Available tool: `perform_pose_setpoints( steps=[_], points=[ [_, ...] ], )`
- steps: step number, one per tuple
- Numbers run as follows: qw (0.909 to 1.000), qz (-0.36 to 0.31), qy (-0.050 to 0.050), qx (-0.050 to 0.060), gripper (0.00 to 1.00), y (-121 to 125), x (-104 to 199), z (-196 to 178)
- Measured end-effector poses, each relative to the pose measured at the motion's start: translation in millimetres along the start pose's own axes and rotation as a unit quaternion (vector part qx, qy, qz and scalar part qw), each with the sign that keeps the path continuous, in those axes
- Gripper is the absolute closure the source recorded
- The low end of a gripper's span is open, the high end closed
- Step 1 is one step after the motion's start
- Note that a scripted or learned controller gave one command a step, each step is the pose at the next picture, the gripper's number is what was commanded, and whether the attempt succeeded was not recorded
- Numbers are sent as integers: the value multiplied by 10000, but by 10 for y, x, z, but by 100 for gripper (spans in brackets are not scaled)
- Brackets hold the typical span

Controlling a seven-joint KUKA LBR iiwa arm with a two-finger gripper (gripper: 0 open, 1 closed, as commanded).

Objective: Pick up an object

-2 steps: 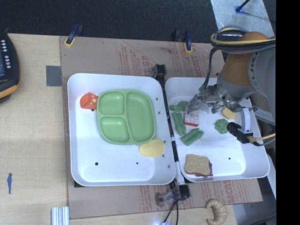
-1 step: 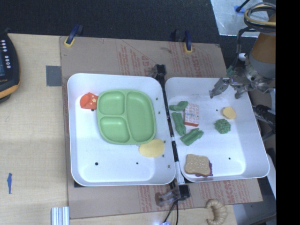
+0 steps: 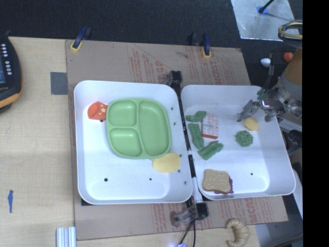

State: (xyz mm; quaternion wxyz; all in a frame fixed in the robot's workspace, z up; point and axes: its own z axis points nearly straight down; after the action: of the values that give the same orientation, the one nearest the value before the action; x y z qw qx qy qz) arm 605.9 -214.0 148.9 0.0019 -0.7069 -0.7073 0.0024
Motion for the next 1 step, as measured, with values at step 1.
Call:
perform_pose_setpoints(
  steps=[1],
  points=[
    [10000,-21,6,2,0,-170,29,593]
  ],
)
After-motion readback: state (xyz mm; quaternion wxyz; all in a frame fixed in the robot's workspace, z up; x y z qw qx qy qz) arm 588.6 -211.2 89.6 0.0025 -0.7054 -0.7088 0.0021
